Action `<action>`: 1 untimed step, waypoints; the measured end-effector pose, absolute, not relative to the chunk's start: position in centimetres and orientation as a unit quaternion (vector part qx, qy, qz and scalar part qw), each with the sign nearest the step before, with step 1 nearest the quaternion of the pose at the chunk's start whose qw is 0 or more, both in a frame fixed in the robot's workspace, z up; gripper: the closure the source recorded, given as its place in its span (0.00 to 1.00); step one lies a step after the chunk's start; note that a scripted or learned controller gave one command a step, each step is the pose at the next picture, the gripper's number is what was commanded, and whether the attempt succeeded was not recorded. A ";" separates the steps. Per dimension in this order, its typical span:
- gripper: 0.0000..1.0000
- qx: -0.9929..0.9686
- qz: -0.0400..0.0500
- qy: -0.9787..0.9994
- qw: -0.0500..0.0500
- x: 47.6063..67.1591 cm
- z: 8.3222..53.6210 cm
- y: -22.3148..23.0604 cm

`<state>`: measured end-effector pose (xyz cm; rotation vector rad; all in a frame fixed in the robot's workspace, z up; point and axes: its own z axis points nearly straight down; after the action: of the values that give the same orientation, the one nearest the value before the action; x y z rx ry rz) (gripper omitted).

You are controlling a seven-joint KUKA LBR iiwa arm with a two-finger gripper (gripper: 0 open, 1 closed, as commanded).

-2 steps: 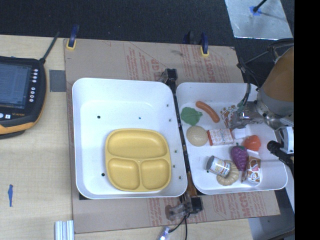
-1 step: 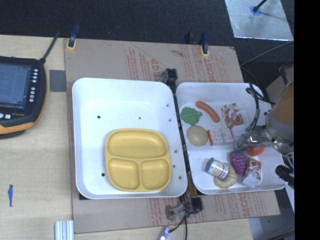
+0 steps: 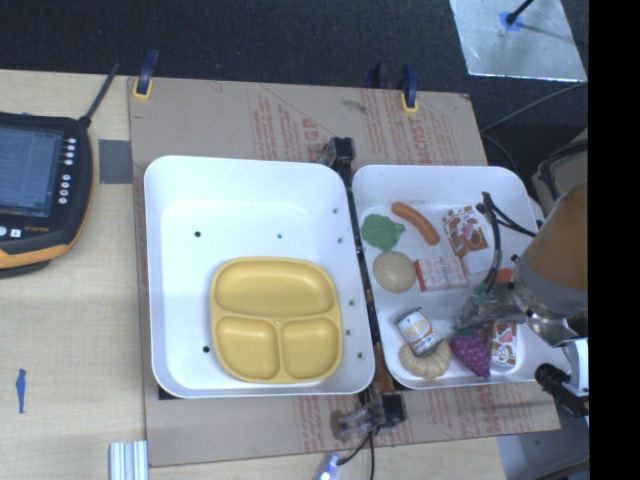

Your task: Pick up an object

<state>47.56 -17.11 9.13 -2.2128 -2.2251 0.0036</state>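
Lying just left of the tool (image 3: 487,306): purple grapes (image 3: 470,351).

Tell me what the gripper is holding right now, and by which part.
It cannot be told. The arm reaches over the right bin, above the purple grapes, but nothing is visibly between fingers.

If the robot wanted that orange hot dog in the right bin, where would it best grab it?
Probably across its middle, coming straight down from above. The hot dog is a slim rod lying flat and slanted, so fingers should close across its narrow width. The green piece sits close by its left end, while the middle looks clearer on both sides.
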 end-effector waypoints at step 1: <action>1.00 -0.704 0.002 -0.711 0.002 47.6 10.1 -17.2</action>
<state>47.58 -17.21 10.15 -2.2078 -2.2297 0.0059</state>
